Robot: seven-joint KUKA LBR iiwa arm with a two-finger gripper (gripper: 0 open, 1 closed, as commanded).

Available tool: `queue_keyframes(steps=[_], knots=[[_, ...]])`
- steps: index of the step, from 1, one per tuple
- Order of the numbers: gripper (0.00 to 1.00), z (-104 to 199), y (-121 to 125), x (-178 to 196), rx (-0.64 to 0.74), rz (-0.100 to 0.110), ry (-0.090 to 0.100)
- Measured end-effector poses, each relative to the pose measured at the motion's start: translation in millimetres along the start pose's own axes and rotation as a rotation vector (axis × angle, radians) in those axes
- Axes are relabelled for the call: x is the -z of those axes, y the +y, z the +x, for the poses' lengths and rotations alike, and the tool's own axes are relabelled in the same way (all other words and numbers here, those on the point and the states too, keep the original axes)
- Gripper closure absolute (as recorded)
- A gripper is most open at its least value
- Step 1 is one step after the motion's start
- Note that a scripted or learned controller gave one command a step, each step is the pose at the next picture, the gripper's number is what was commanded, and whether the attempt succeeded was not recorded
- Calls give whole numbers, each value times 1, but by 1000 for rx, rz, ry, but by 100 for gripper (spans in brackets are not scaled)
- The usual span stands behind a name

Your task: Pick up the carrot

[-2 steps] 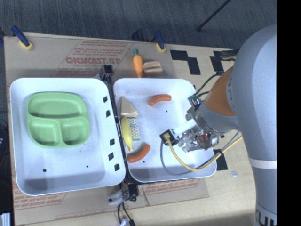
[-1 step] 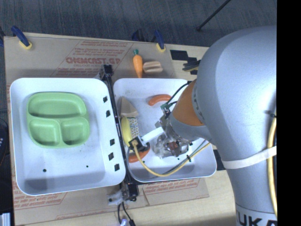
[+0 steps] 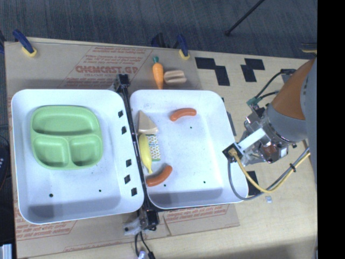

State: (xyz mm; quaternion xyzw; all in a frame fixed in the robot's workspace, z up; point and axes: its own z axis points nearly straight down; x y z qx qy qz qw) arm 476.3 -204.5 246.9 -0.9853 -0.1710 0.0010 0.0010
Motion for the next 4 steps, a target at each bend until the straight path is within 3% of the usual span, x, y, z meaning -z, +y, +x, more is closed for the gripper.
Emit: queue_keyframes(steps=[1,2,3,4], knots=[[0,0,0,0,0,1,0],[0,-2,6,-156,47,3,0],[0,-2,6,-29,576,0,0],[0,0,-3,-115,292,5,-2]])
